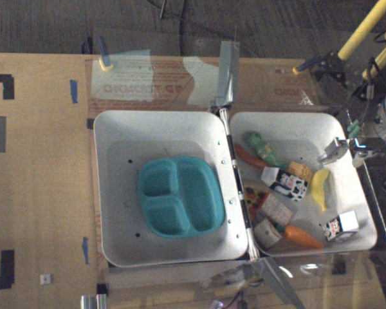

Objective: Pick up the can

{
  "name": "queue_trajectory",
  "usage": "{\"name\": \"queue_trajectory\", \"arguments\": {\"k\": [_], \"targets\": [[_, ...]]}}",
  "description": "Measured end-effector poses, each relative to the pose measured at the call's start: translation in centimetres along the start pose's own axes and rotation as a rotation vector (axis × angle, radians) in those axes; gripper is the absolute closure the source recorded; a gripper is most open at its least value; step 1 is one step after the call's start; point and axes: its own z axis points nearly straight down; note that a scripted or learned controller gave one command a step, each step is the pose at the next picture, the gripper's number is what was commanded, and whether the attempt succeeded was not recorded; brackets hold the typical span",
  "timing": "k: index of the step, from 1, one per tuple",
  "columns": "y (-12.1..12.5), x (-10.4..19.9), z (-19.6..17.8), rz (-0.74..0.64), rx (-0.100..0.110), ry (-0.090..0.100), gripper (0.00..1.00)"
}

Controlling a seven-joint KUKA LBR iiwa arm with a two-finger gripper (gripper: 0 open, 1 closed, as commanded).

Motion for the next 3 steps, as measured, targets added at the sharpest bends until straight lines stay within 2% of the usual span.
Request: {"name": "queue_trajectory", "arguments": {"k": [2,3], "targets": [[5.6,0.2,-17.6,-0.278,-0.007,-0.005,0.0],[13.1,-1.9,-17.6,-0.185,-0.007,-0.005,0.0]]}}
